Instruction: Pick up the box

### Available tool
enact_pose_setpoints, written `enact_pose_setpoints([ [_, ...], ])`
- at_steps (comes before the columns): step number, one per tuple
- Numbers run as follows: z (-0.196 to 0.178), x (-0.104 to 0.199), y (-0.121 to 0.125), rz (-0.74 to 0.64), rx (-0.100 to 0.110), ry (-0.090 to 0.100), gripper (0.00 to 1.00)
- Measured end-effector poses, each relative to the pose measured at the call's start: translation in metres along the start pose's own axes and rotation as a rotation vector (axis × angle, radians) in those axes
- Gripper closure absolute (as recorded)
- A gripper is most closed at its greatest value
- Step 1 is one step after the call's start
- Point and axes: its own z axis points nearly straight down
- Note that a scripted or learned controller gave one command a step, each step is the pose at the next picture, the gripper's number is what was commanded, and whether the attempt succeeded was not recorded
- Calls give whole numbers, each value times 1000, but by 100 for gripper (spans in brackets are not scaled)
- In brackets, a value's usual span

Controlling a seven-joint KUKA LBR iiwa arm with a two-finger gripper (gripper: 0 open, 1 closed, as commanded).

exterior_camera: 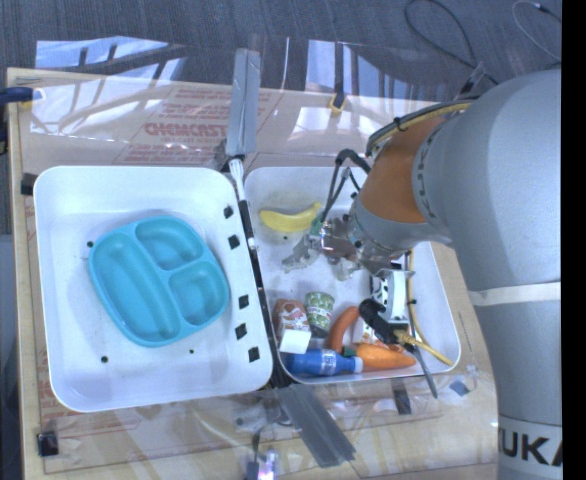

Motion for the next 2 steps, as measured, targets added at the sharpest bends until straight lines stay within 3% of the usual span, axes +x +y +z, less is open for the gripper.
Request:
enact_pose_setpoints([
  [1,1,-12,-40,81,0,0,0],
  [2,-9,-12,-40,78,2,1,100],
])
